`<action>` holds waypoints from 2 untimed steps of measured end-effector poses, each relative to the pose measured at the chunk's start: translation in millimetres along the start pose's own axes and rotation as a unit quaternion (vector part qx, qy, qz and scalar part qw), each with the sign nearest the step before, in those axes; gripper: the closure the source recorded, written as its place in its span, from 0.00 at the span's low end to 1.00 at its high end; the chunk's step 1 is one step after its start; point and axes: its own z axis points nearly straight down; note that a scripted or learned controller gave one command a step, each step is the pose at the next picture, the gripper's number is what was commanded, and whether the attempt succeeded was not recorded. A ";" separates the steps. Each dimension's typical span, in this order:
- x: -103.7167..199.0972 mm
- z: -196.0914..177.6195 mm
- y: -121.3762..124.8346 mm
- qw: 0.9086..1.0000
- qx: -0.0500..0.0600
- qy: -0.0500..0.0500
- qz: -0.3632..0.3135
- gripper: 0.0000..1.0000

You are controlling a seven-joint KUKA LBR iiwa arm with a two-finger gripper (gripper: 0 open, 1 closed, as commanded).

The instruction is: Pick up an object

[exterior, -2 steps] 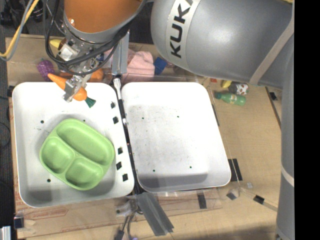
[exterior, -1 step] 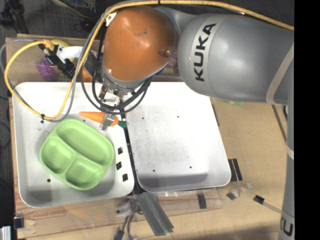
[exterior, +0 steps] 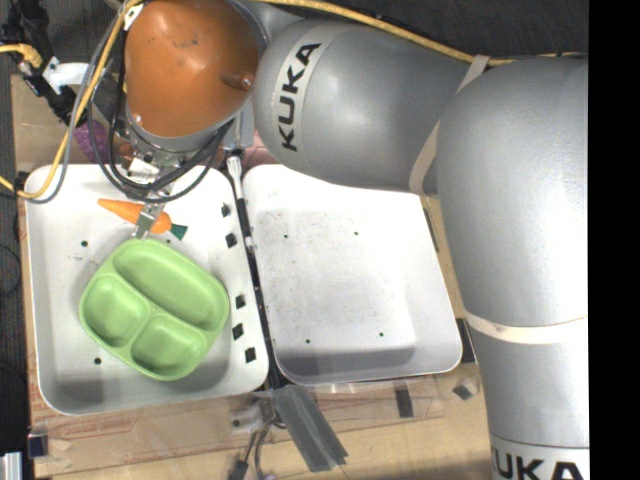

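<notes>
End effector (exterior: 152, 218) touches the toy carrot (exterior: 135, 211), grip state unclear, at 12 o'clock from the green divided plate (exterior: 153, 309).

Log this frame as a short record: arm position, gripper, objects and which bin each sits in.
arm: reaches in from the right, orange band above the left bin
gripper: down at the toy carrot; grasp not confirmed
left bin contents: toy carrot near the far edge, green divided plate nearer the camera
right bin: white, speckled floor
</notes>
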 end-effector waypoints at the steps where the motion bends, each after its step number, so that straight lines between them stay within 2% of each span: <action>1: 34.0 -57.3 67.8 0.987 0.002 0.002 -0.160 1.00; 2: 1.9 -58.7 -8.1 1.000 0.002 0.001 -0.020 1.00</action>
